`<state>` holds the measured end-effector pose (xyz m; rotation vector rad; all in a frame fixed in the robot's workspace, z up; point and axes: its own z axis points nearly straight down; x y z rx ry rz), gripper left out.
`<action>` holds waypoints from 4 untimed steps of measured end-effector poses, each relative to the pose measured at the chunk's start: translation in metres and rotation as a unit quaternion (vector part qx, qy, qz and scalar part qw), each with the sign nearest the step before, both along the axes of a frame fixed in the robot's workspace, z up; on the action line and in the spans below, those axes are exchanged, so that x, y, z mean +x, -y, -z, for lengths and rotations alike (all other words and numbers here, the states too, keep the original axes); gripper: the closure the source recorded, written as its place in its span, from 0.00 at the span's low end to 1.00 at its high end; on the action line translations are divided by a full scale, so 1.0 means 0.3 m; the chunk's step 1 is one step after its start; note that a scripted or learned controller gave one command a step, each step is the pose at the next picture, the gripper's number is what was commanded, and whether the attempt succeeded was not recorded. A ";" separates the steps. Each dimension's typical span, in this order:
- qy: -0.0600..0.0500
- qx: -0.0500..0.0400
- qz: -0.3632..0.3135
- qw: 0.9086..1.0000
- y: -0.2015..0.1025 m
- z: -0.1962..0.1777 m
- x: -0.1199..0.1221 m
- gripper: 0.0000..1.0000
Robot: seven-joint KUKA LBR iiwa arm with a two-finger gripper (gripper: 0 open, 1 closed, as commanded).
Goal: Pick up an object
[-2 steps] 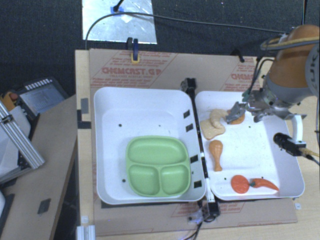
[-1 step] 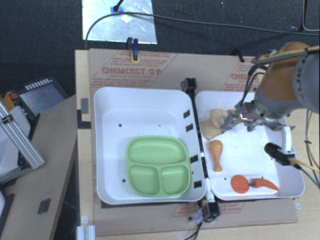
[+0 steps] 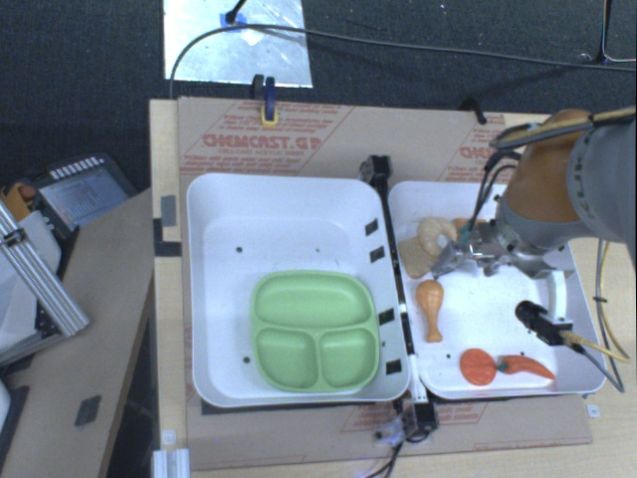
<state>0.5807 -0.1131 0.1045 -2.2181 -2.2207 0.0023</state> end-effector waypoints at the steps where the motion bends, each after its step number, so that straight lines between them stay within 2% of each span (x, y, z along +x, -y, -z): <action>1: 0.001 0.000 0.000 1.000 -0.001 0.068 0.002 0.00; 2: 0.003 -0.001 0.000 1.000 0.000 0.030 0.004 1.00; 4: 0.006 -0.001 -0.001 1.000 -0.014 -0.331 -0.007 1.00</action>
